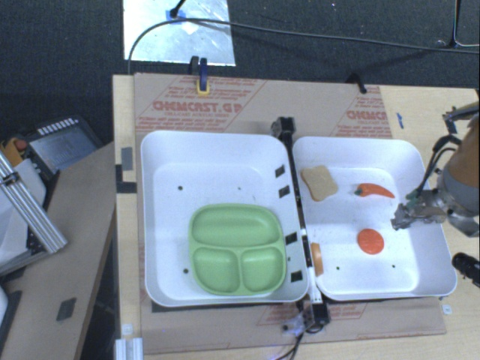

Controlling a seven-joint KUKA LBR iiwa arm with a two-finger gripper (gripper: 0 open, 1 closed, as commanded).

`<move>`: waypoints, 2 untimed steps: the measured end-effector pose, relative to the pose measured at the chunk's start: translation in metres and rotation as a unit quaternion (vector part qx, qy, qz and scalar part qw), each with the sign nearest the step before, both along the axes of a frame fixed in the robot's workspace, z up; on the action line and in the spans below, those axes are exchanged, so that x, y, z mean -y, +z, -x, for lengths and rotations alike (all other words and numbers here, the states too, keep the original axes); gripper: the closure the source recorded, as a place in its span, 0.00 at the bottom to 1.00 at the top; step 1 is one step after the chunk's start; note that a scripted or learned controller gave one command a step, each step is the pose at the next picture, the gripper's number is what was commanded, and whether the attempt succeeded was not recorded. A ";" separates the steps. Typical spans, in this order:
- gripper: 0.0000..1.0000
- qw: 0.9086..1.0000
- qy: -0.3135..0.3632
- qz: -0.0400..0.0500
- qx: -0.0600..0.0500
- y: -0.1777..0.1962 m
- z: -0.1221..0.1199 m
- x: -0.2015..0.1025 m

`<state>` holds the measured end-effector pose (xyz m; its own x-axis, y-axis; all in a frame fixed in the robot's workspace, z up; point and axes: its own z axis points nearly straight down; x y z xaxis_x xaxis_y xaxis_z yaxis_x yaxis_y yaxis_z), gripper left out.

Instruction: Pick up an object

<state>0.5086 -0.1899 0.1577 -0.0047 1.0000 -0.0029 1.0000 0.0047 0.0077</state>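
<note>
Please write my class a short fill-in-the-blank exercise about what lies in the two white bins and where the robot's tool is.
1. The green tray lies in the ____ bin.
2. The carrot, the bread slice and the round orange piece lie in the ____ bin.
3. The tray has ____ compartments.
4. The tool hovers at the right bin's ____ edge.

Missing words: left; right; three; right

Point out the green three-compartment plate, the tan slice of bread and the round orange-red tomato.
Green three-compartment plate [237, 224]: camera view, large upper compartment.
Tan slice of bread [319, 182]: camera view, centre.
Round orange-red tomato [370, 241]: camera view, middle.
</note>
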 end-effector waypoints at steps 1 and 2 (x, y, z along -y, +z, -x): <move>1.00 1.000 0.000 0.000 0.000 0.045 -0.007 -0.001; 1.00 1.000 -0.001 0.000 0.000 0.103 -0.003 0.008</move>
